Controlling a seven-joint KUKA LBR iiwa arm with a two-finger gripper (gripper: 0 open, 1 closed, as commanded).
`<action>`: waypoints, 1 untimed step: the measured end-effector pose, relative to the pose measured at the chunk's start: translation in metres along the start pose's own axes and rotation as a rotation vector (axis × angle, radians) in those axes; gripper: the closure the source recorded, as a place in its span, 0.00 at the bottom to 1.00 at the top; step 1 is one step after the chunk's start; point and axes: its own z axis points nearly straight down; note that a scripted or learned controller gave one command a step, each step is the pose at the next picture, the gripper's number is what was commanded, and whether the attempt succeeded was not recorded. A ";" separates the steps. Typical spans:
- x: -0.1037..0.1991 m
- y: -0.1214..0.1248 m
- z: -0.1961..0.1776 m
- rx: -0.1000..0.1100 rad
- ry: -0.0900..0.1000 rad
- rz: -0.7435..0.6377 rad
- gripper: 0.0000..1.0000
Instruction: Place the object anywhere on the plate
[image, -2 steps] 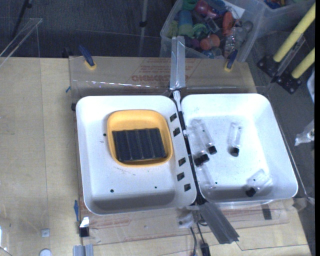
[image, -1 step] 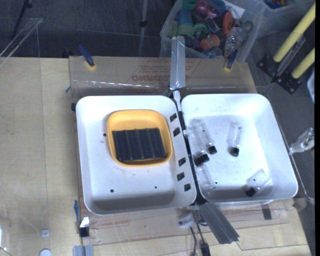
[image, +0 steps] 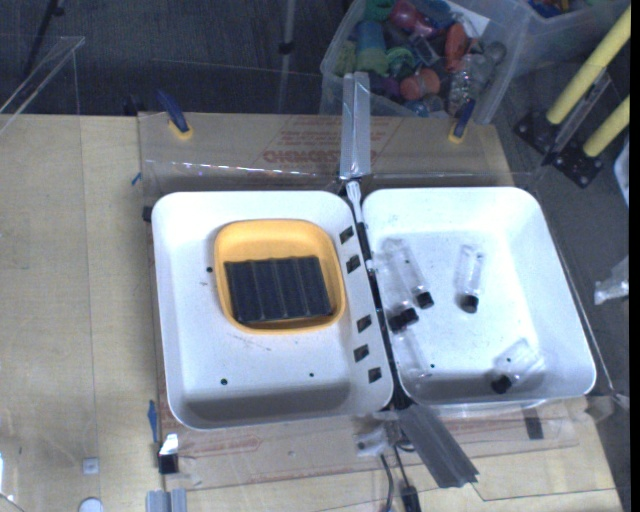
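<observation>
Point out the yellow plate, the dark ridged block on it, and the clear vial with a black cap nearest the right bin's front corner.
yellow plate (image: 232, 243): camera view, bare rim at upper left.
dark ridged block (image: 277, 289): camera view, middle of its top.
clear vial (image: 512, 362): camera view, clear body.

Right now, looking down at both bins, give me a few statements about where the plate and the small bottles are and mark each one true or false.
1. The yellow plate sits in the left bin. True.
2. A dark ridged slab lies on the plate. True.
3. The clear bottles are on the plate. False: the clear bottles with dark caps, such as one at and one at, lie in the right bin.
4. The plate is round. False: it is a rounded square.
5. A clear tub of colourful items stands beyond the bins. True.
</observation>
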 end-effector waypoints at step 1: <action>0.003 0.011 0.057 -0.007 0.000 -0.265 0.00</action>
